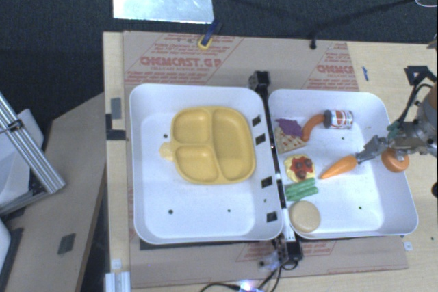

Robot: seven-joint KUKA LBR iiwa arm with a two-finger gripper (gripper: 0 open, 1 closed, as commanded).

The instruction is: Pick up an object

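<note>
- Toy carrot (339, 167) lies flat in the right bin (393, 212), roughly mid-bin, its leafy end pointing at the gripper (370, 149).
- Gripper tip sits right at that end of the carrot; can't tell if the fingers are spread or pinching anything, too small and dark to read.
- Risk: a grab that far out on the end would likely tip or spin the carrot and let it slip out on the lift.
- Risk: the orange round piece (395, 160) sits just beside the carrot's leafy end, under the wrist; it could get nudged or clamped instead.
- Rest of the right bin, all on the carrot's far side from the gripper: hot dog (313, 125), small can (339, 119), purple piece (290, 126), waffle (290, 141), mini pizza (300, 166), green beans (301, 189), tan round cookie (305, 215).
- Left bin (154, 215), well apart from the carrot, holds a yellow divided plate (208, 145).
</note>
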